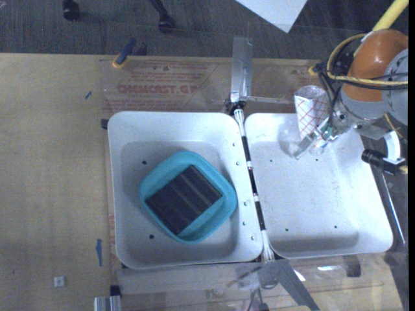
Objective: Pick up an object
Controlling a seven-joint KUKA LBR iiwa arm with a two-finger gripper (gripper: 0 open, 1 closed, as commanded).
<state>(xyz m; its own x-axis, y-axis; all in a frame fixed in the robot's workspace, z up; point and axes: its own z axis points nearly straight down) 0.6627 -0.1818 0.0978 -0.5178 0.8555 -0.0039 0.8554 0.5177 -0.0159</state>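
A white paper carton with a red grid pattern (310, 111) stands at the far edge of the right bin (324, 232), over its back rim. My gripper (310, 142) reaches in from the right, slanting down to the left, with its tip just below the carton and touching or overlapping its lower edge. The arm's orange band (382, 54) shows at the upper right. In the left bin (123, 141) lies a blue square dish with a dark ribbed inside (187, 196), turned at an angle, far from the gripper.
A metal divider with white cable ties (249, 173) runs between the two bins. A metal bracket (241, 70) stands behind them. Yellow and black cables (337, 63) loop round the wrist. Wooden bench top lies to the left.
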